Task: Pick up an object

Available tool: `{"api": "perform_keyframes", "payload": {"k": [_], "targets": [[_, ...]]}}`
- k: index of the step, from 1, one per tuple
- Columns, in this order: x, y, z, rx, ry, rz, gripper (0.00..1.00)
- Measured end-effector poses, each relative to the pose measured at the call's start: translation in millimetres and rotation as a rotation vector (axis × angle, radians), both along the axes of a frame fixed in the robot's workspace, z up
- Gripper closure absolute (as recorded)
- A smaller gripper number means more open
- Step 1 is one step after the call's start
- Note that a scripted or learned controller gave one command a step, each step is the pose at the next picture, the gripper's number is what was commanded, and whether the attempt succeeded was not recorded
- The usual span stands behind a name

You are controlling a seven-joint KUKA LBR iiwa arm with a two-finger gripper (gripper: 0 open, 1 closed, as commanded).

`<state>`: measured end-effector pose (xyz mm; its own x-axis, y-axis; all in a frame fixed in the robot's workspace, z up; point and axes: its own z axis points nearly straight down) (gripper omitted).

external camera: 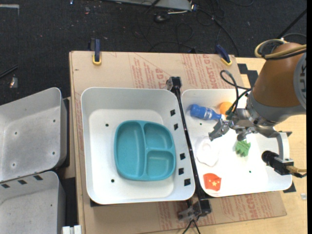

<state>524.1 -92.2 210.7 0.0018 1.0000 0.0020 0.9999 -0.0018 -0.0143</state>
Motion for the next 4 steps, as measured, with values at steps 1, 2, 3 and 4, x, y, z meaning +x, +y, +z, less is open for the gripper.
{"api": "perform_keyframes", "payload": {"k": [1, 2, 3, 4], "targets": [[3, 0, 7, -0.002, -0.014, 0.002, 0.0], [-2, -4, -38, -0.001, -0.009, 0.0, 0.0], [-2, -1, -102, -0.001, -0.009, 0.0, 0.0], [-2, -1, -119, -0.001, -0.011, 0.0, 0.0]]}}
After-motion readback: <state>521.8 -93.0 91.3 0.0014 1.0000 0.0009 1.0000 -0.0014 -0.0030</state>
